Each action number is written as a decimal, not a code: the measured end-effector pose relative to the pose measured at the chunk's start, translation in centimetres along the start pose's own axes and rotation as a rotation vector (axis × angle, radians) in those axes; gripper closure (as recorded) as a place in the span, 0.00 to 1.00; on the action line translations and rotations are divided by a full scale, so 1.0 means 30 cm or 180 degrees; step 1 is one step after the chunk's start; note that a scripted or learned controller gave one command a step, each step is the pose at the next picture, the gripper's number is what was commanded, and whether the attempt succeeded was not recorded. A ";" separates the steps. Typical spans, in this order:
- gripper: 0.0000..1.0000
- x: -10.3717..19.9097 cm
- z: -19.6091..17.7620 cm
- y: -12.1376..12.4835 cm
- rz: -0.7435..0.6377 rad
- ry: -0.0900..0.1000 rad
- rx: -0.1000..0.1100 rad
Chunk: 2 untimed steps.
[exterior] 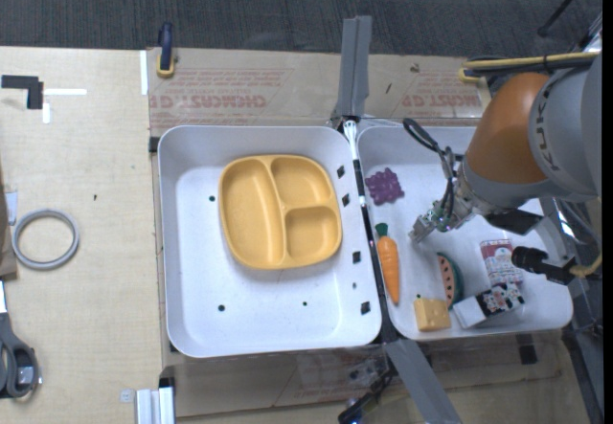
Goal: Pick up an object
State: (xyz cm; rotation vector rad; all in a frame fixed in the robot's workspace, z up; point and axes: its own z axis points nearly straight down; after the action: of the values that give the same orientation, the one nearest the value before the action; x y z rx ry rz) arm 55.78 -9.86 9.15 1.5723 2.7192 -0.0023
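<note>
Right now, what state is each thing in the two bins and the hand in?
Yellow divided plate: upright in the left bin, nothing on it.
Carrot: lying flat, right bin.
Grapes: resting loose.
Watermelon slice: lying flat.
Cheese wedge: lying flat.
Hand: low over the right bin, holding nothing visible.

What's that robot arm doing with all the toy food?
A grey and orange robot arm reaches into the right bin, where its gripper hangs over a bare patch of the floor. Around it lie purple grapes, a carrot, a watermelon slice, a piece of cheese and a small can. Nothing is in its grasp yet. The left bin holds a yellow divided plate.
</note>
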 end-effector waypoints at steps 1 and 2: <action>1.00 -0.017 0.002 -0.026 -0.0294 0.0002 0.0003; 0.00 -0.016 0.002 -0.026 -0.0297 0.0004 0.0004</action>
State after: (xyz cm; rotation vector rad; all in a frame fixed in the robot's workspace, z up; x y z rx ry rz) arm 55.34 -10.67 9.08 1.4446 2.7911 -0.0031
